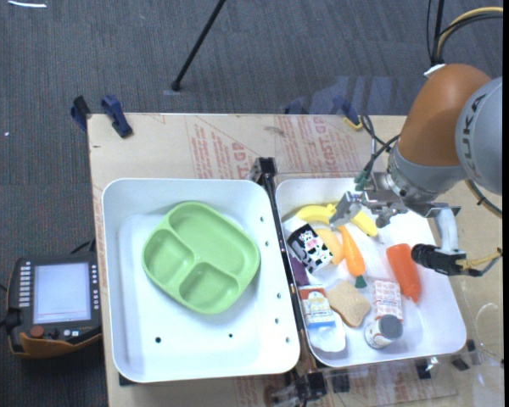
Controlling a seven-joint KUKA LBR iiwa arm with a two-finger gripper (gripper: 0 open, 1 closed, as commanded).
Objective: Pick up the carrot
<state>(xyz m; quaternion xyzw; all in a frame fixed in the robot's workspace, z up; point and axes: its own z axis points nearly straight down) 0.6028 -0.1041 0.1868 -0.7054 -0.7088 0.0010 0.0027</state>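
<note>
We logged the gripper point(349, 213) over the far-left part of the right bin point(455, 329), its fingers spread and pinching nothing. Just beneath the fingertips lay the carrot point(353, 251) (the slimmer orange piece), angled toward the bin's middle, beside the banana point(322, 214) and the black-and-white carton point(309, 246). A second, thicker orange vegetable point(405, 271) rested nearer the right wall. The left bin point(119, 202) carried a green divided plate point(201, 256).
</note>
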